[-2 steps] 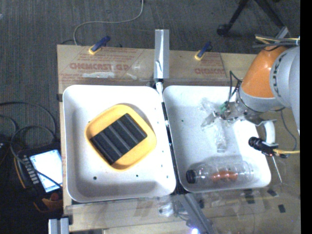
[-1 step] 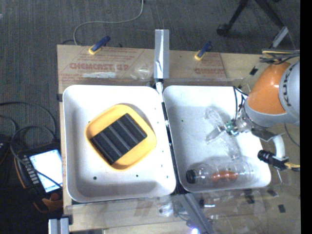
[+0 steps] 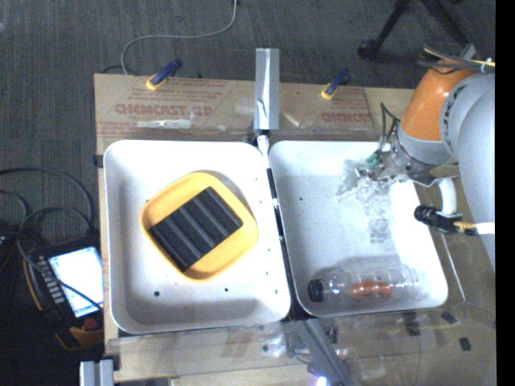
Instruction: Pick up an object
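Figure: arm over the right bin (image 3: 283,215), seen from above at a slant. The gripper (image 3: 385,164) sits at the bin's far right corner, below the orange band, and its tip meets a crumpled piece of clear plastic wrap (image 3: 360,185). Whether anything lies between the fingers cannot be told, nor whether they stand apart or together: the wrist and the glinting film blur that spot.

The wrap trails from the fingers toward the bin's middle and then toward the near wall, so its bulk lies just beside the tip on the side away from the arm. A clear plastic bottle (image 3: 364,285) lies well apart from the fingers, along the near wall, with its long axis parallel to that wall and its dark cap pointing toward the divider between the bins. The yellow tray with a black ribbed insert (image 3: 199,225) rests in the left bin (image 3: 121,167), farthest from the fingers.

Judgement: the wrap is the nearest candidate; a grasp turns on a short descent at the present spot.
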`<state>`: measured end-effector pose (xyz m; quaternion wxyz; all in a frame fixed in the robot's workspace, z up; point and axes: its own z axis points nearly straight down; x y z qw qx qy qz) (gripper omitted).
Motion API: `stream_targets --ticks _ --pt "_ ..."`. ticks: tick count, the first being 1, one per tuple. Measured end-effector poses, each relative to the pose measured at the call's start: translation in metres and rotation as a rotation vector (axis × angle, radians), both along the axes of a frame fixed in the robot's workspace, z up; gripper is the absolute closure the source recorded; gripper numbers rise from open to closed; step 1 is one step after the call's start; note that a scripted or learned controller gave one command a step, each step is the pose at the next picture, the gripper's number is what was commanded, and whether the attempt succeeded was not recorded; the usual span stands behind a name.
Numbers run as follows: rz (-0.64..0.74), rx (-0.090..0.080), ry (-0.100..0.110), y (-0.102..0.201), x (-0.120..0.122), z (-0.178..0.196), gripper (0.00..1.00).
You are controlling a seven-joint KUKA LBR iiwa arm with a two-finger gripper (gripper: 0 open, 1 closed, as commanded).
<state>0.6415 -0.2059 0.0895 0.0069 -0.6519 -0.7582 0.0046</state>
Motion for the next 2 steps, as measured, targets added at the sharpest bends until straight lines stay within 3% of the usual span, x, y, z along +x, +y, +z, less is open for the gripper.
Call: stream_targets --ticks 1,2 --pt "-0.001 -0.006 -0.002 -0.001 0.000 0.010 1.00" --pt "0.116 -0.004 -0.017 0.097 0.027 0.085 1.00"
